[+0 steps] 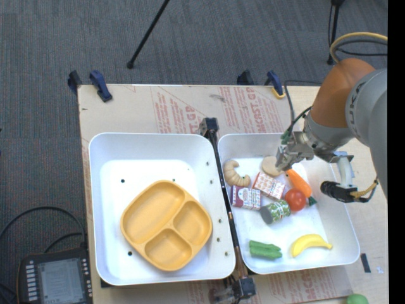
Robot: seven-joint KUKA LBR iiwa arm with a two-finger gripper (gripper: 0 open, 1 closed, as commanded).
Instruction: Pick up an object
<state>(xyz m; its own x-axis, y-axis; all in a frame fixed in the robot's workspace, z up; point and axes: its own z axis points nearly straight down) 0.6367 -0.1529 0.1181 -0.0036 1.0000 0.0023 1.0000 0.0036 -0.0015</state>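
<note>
My gripper [286, 159] hangs over the back of the right bin [338, 233], its tip right beside a flat beige round piece [271, 166] and the top of an orange carrot [299, 182]. Nothing can be made out held in it. Around it lie a croissant [235, 173], two small printed cartons [269, 185] [245, 197], a red tomato [295, 199] and a small grey-green can [275, 211]. A green vegetable [264, 250] and a yellow banana [310, 244] lie near the bin's front.
The left bin [104, 170] holds a yellow divided plate [166, 225]. The two bins meet at a dark clamp rail [221, 182]. The arm's grey body and orange band [338, 97] stand over the bench's right back corner.
</note>
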